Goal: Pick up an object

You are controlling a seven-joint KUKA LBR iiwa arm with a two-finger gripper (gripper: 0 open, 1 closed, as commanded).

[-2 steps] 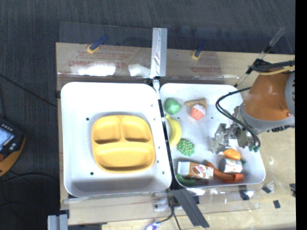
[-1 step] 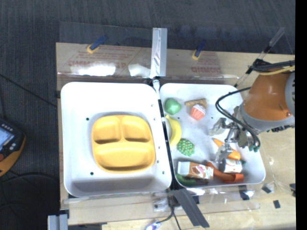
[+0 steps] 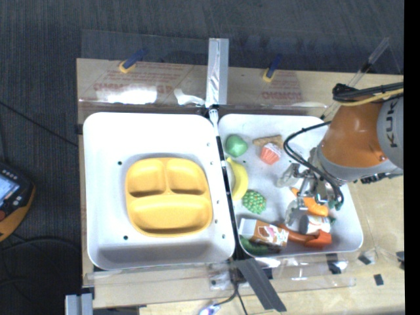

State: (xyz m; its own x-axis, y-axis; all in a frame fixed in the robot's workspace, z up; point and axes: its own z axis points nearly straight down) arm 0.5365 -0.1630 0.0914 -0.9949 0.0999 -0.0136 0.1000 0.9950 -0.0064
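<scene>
Scene: we see two white bins side by side on the worktop point(image 3: 387, 241); the left bin point(image 3: 105, 228) holds a yellow divided tray point(image 3: 169, 195), and the right bin point(image 3: 351, 238) holds the loose items.

Arm: it reaches in from the right, its orange band above the right bin's right half.

Claw position: the claw point(image 3: 308, 199) sits low over the near right part of the right bin, among the clutter.

Nearest thing: a small orange piece point(image 3: 317, 209) lies right at the claw tip, touching or just beside it, as far as we can judge.

Next nearest: an orange-red long item point(image 3: 310, 239) lies just nearer than the claw, its long axis running left to right along the near wall.

Other candidates: the banana point(image 3: 239, 179), green ball point(image 3: 235, 146) and knobbly green piece point(image 3: 254, 202) lie to the claw's left, well apart from it.

Claw state: the fingers blur into cables and items beneath, so we cannot tell whether it is wide, narrow or holding anything.

Judgement: the coming move likely turns on the small orange piece under the tip.
</scene>
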